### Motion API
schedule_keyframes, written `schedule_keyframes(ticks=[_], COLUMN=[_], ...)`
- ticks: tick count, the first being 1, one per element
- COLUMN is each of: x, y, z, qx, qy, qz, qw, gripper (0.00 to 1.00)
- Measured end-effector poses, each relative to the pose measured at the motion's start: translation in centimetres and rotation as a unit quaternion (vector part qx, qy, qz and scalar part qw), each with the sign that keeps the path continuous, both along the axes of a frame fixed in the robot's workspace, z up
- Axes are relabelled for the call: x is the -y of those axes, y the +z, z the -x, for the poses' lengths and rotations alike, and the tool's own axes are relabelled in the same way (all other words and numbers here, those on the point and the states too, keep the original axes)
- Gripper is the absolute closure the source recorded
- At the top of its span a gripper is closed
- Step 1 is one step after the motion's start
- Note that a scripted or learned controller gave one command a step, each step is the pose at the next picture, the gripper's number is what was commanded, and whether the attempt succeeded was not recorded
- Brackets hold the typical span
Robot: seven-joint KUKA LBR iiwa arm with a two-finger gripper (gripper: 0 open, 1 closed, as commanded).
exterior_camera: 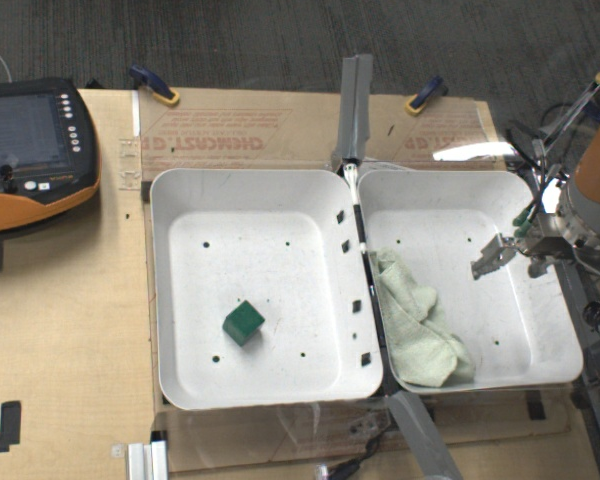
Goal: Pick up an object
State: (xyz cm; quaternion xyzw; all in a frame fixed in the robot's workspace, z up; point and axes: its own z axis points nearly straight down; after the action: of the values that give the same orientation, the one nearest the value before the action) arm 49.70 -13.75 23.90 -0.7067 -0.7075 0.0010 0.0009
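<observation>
The gripper point(490, 258), fingers slightly parted and holding nothing, hangs over the right white bin point(540, 368); the crumpled pale-green cloth point(415, 333) lies nearest, down-left of it.

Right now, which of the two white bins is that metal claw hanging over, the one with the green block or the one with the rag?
The right bin, holding the pale green cloth. The gripper hangs above its floor; the green cube lies alone in the left bin.
</observation>
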Motion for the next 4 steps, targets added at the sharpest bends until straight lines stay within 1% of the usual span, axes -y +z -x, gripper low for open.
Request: schedule_keyframes(ticks=[1,2,3,4], x=[-8.0,-15.8,-10.5,-13.0], y=[-4.9,-4.8,-2.8,-4.9], z=[2.0,2.0,1.9,2.0], qx=[-0.001,0.0,0.001,-0.001], qy=[-0.071,-0.129,-0.095,-0.113], qz=[0.0003,0.0008,0.0008,0.0009], qw=[0.9975,0.9917,0.9955,0.9936], gripper=[0.0,0.0,0.0,0.0])
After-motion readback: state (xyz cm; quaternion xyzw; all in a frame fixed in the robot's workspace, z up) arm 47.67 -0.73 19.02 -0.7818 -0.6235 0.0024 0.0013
